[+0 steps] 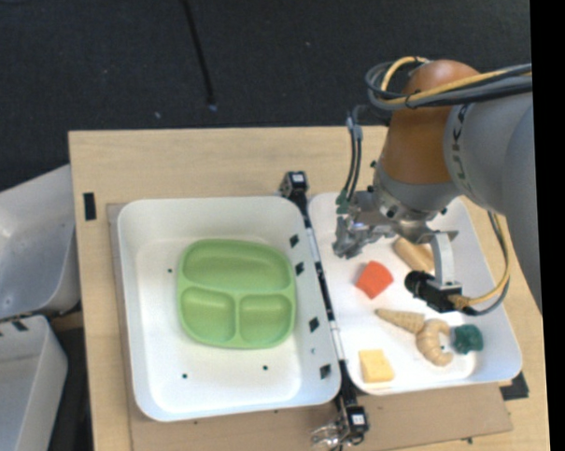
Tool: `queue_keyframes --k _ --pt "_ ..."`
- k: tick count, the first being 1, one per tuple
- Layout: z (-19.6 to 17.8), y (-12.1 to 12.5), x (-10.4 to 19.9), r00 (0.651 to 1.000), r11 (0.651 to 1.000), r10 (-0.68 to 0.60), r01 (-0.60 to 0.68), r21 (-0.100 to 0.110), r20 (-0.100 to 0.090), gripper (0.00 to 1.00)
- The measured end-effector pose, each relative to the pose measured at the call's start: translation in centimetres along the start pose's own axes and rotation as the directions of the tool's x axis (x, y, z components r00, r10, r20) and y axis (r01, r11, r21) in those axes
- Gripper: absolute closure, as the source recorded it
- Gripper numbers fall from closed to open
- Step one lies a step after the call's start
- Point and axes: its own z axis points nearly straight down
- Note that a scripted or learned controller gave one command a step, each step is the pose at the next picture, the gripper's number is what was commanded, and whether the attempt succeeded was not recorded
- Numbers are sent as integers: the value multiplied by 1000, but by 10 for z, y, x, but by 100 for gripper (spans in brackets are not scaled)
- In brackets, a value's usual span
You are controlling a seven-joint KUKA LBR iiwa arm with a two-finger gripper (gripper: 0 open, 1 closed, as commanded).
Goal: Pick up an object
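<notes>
In the right bin [490, 365], my gripper [352, 243] hangs over the upper left part, just above and left of an orange-red block [374, 279]. Nothing shows in its grasp. A tan bread-like piece [413, 254] lies partly under the wrist, to the right of the block. Lower down are a tan cone [399, 319], a curled tan ring [435, 342], a small dark green thing [469, 338] and a yellow cube [376, 365].
The left bin [148, 366] holds a green divided plate [237, 292]. A ridge with black clips [315, 293] separates the two bins. The arm's grey body and orange band [428, 139] cover the right bin's upper right.
</notes>
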Motion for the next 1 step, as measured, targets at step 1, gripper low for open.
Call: queue_keyframes --k 1 --pt "3 15 58 1000 1000 -1 1 0 0 100"
